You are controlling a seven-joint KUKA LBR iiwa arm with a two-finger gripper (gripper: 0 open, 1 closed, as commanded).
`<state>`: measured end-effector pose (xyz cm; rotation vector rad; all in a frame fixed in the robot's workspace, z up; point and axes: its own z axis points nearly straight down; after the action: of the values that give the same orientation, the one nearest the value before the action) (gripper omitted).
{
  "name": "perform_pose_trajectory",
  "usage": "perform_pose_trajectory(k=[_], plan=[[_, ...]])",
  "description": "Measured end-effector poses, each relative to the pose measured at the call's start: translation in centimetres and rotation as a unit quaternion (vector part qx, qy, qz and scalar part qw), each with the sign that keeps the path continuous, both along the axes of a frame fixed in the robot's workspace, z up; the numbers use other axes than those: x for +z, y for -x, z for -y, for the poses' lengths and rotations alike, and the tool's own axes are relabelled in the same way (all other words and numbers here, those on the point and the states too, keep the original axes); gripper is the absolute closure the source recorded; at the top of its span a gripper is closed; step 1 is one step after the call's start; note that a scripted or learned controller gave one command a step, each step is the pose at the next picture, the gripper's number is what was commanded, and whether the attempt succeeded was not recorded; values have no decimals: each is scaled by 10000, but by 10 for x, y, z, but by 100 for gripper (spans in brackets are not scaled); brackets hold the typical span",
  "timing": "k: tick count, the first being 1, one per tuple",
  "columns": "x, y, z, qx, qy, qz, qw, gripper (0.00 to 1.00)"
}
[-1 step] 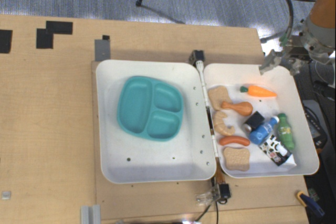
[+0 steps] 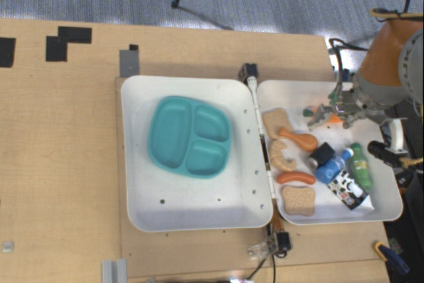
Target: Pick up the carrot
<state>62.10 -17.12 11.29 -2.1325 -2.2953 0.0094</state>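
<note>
Pincer point(image 2: 329, 114) hovered low in right bin point(image 2: 391, 205); finger spread not discernible. Carrot point(image 2: 336, 120) lay just beneath, partly hidden. Best: centre over carrot, descend straight, avoid drumstick point(image 2: 299, 138) nearby.

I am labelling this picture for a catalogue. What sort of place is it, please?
Probably a robotics lab or test bench, not a kitchen. Two white bins sit on a wooden bench, toy food fills the right bin, and a robot arm reaches in.
</note>
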Motion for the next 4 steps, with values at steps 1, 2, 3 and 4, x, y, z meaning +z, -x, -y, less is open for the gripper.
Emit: perform_pose_trajectory(k=[1, 2, 3, 4], plan=[[-25, 26, -65, 105, 5, 92, 9999, 0], [-24, 65, -78, 618, 12, 125, 9980, 0], [-26, -12, 12, -964, 28, 86, 9953, 0], [-13, -15, 9, -906, 27, 125, 9958, 100]])
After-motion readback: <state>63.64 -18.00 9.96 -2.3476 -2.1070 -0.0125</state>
